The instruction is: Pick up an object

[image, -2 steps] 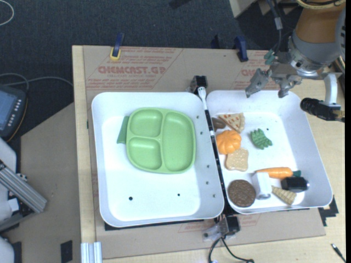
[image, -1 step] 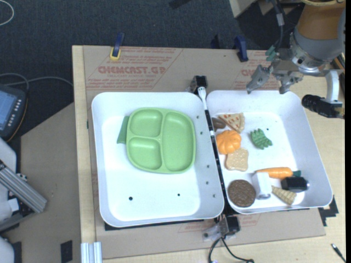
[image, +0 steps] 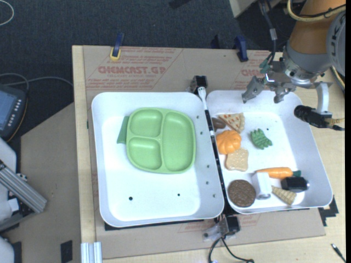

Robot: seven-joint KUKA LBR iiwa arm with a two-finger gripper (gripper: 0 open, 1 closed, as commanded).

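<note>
At the near edge of the right bin point(image: 321, 174) lay a brown round patty point(image: 242, 193), a cone point(image: 284, 195) and a carrot point(image: 276, 172). Further in sat a toast slice point(image: 237, 160), an orange pumpkin point(image: 228, 141), a green leafy piece point(image: 261, 138) and a sandwich wedge point(image: 232, 121). The left bin point(image: 109, 163) held a green divided plate point(image: 161, 140). At the far side, the gripper point(image: 265, 94) hung over the right bin's back rim, its jaws spread apart and pinching nothing

A dark blue carpeted floor point(image: 82, 10) surrounds the brown cardboard-covered bench point(image: 159, 64).
</note>
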